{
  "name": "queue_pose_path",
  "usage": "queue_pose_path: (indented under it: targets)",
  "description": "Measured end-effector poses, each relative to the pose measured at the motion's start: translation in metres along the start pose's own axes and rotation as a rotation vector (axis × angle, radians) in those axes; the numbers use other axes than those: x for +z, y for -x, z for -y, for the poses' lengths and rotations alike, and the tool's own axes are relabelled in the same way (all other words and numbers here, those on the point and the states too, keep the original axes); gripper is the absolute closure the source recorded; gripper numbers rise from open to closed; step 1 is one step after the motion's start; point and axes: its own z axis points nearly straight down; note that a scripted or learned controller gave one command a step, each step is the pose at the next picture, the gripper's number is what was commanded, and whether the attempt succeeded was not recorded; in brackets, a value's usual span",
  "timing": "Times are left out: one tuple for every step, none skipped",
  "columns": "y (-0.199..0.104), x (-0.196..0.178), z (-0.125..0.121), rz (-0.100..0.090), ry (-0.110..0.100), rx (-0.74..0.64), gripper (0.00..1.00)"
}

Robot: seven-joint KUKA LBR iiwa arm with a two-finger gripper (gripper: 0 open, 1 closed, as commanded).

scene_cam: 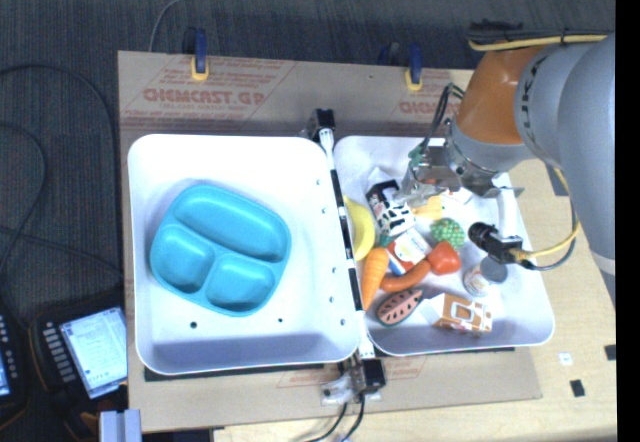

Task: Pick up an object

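The right bin (530, 325) holds a heap of small things. Among them are a yellow banana (357, 226), an orange carrot (371, 273), a black-and-white patterned piece (394, 216), a green lumpy toy (449, 230), a red toy (444, 257), a brown oval piece (398, 307) and an orange-and-white box (462, 314). My gripper (425, 182) hangs low over the back of this heap, just above the patterned piece and a pale yellow thing (430, 202). The wrist hides what lies right under it.
The left bin (160, 170) carries a blue divided plate (220, 247). A black clip (324, 120) sits at the back where the two bins meet. The arm with its orange band (490, 105) covers the right bin's back right corner.
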Motion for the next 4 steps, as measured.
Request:
queue_pose_path:
  targets:
    - [0.0,0.001,0.0,0.0,-0.001,0.0,0.0]
    - [0.008,0.014,0.024,0.001,-0.005,0.0,0.0]
    - [0.006,0.0,0.02,-0.002,0.006,0.0,1.0]
    - [0.007,0.001,0.021,-0.001,0.004,0.0,0.0]
